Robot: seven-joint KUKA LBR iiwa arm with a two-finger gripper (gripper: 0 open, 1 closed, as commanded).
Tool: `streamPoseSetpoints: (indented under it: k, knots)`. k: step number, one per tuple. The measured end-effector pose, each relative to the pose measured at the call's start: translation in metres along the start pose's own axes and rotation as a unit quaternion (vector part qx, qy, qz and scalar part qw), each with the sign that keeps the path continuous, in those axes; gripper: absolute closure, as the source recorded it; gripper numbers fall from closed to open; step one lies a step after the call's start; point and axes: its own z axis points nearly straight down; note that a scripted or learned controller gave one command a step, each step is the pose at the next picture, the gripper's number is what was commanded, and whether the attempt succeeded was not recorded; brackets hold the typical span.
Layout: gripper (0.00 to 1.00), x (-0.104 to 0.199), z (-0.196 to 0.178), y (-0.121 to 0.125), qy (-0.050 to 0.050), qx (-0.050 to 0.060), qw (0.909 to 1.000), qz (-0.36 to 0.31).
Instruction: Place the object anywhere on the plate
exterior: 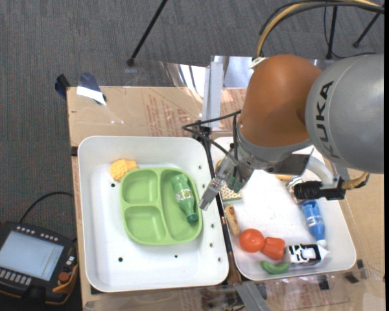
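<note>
At the seam between the two bins: gripper (214, 190), hanging low below the wrist, fingers pointing down and to the left.
Gripper state: whether it is apart or together cannot be told from this slant; no item shows between its tips.
Gripper position: just beside the right edge of the green plate (142, 203), over the inner wall of the left bin (94, 251).
Arm: grey housing with the orange band (279, 105) covers the upper part of the right bin (347, 238).
Task object: green bottle (184, 197), lying on its side in the plate's long right compartment, cap end toward the lower right, near the gripper tips but apart from them.
Plate: three compartments, set in the middle of the left bin; the two left compartments hold nothing.
Left bin, other contents: yellow corn-like toy (120, 168), touching the plate's upper left corner.
Right bin contents: blue bottle (312, 219) at right; red tomato-like toy (251, 240) with a red block (273, 247) just beside it; green item (273, 266) at the lower edge; black-and-white item (303, 253) next to it; tan stick (233, 218) along the left wall.
</note>
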Motion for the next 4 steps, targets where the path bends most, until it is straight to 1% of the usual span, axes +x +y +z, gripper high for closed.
streamPoseSetpoints:
  k: [1,2,3,4]
  knots:
    - [0.0,0.0,0.0,0.0,0.0,0.0,1.0,0.0]
    - [1.0,-0.001,-0.009,0.0,0.001,0.0,1.0,0.0]
    - [1.0,0.016,0.049,-0.011,0.001,0.001,0.997,-0.077]
    - [1.0,0.051,0.001,0.011,-0.001,-0.001,0.9583,-0.286]
